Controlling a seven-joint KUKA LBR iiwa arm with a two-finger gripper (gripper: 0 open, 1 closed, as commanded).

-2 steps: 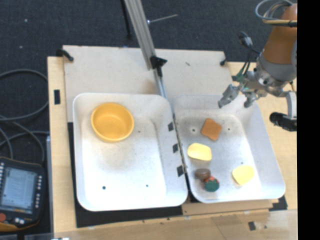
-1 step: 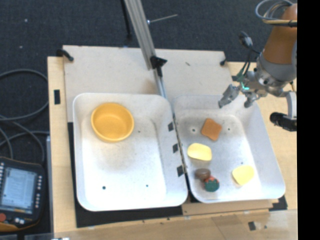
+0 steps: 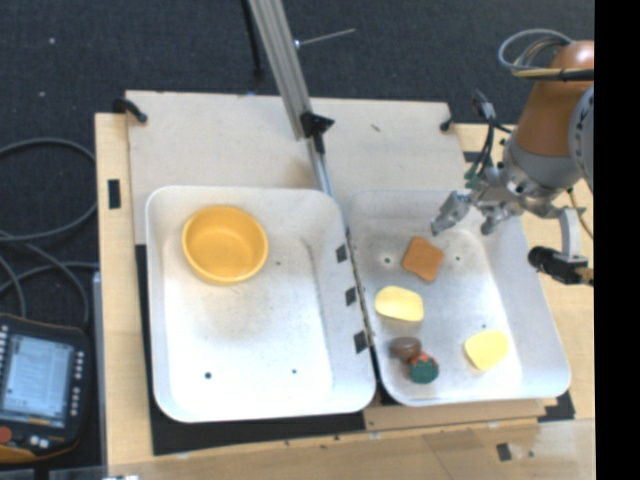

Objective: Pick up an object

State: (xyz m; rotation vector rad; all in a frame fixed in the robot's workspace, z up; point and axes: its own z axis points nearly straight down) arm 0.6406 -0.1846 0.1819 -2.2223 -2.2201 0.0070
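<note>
Fingers (image 3: pixel 468 214) spread apart and holding nothing hang over your right bin (image 3: pixel 520 298), above the orange block (image 3: pixel 423 259).

The wooden bench (image 3: pixel 250 138) bears two white bins (image 3: pixel 250 368), side by side.

No text, label, brand, number or sign can be read here. The handheld control pendant (image 3: pixel 35 386) at the lower left, beside the table (image 3: pixel 240 138), has a lit screen with faint pale lines on it, but they are too small and blurred to read. The two white bins and the items lying in them show no lettering or markings that can be made out.
</note>
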